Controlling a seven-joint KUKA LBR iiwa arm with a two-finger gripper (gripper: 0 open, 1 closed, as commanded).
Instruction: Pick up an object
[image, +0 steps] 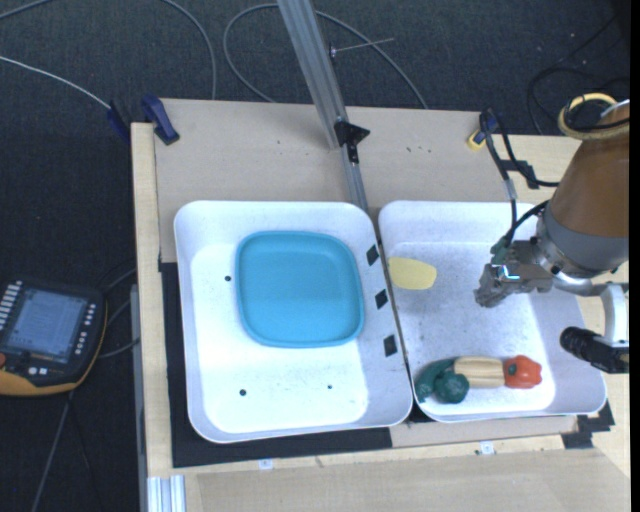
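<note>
You see the jaws (492, 288) over the right white bin (450, 235), nothing between them; open/closed state: cannot tell. Yellow flat piece (412, 272) lies left of them. Green lump (442, 383), tan wooden stick (480, 372) and red piece (521, 372) lie along the bin's near edge. Blue square plate (299, 288) sits in the left bin (200, 300).

Blue plate (300, 288); yellow piece (412, 273); green (443, 383), tan (480, 372), red (521, 373) toys.

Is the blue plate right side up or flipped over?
Right side up: the square blue plastic plate in the left white bin shows its raised rim and sunken middle.
</note>
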